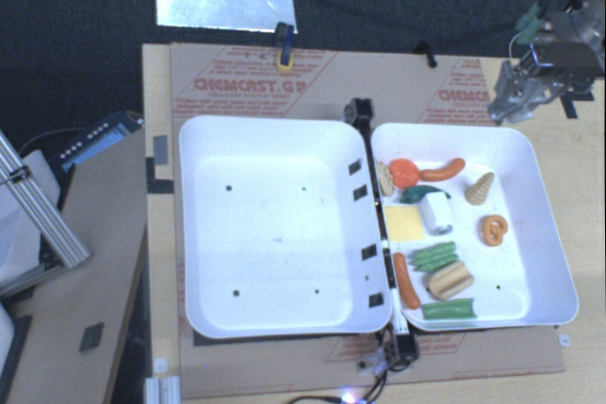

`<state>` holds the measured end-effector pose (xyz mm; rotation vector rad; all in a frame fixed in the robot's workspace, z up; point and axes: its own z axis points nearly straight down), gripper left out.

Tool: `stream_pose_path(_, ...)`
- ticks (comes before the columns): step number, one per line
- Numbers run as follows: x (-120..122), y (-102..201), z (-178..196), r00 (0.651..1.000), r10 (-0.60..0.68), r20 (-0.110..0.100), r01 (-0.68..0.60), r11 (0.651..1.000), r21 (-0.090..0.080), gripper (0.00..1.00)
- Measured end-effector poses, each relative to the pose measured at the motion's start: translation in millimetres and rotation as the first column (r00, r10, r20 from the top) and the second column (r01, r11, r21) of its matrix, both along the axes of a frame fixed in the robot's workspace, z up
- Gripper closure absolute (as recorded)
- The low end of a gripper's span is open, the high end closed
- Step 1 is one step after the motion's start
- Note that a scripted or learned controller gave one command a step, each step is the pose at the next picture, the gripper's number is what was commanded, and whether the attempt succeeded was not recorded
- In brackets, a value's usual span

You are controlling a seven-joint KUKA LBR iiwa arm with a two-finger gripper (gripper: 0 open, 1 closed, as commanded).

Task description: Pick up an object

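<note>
— Where are you right now?

— My gripper [519, 99] hangs over the counter [445, 80], just beyond the far rim of the right bin [544, 203], near its far right corner. Whether my jaws are apart or together I cannot tell; they blur against the cardboard.

— And the things to pick?

— All toy food inside the right bin, none between my jaws. Nearest that far rim lie a red tomato [405, 172] and an orange sausage [442, 170]; the cone-shaped piece [480, 188] is just right of them, closest to me yet still apart. Farther in from the rim sit a white cylinder [436, 212], a yellow cheese slice [403, 224] and a pretzel [493, 229]. Toward the bin's near rim: green beans [435, 254], a bread roll [450, 278], a hot dog [406, 280] and a green pod [448, 308].
</note>
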<state>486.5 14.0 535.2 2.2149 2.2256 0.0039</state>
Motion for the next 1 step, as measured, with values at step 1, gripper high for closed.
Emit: stream_pose_path(1,-0.1,11.5,0.0,1.000,0.000,0.000,0.000,1.000,0.000,1.00)
